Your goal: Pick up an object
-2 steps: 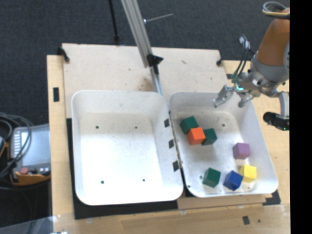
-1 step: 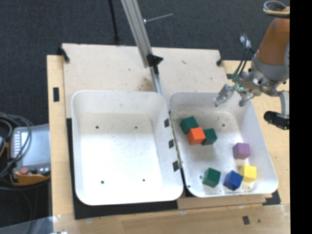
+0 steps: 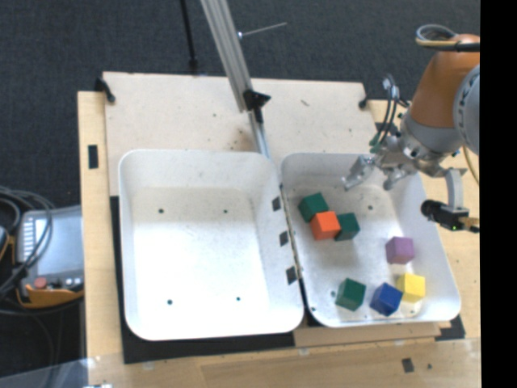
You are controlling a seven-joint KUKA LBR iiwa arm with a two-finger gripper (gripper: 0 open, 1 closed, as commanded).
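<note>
My gripper (image 3: 373,176) hangs over the far part of the right bin (image 3: 436,241), open, with nothing between its fingers. Below and to its left an orange block (image 3: 325,225) lies between two green blocks (image 3: 313,207) (image 3: 347,226), the three touching. Toward the bin's right side rests a purple block (image 3: 400,250). Along the near edge a third green block (image 3: 350,294), a blue block (image 3: 387,298) and a yellow block (image 3: 412,286) lie close together. The gripper is apart from all of them.
The left bin (image 3: 129,241) sits beside the right one, sharing a middle rim. A slanted aluminium rail (image 3: 230,47) rises from behind the bins. A control pendant (image 3: 44,253) with cables lies off the bench at left.
</note>
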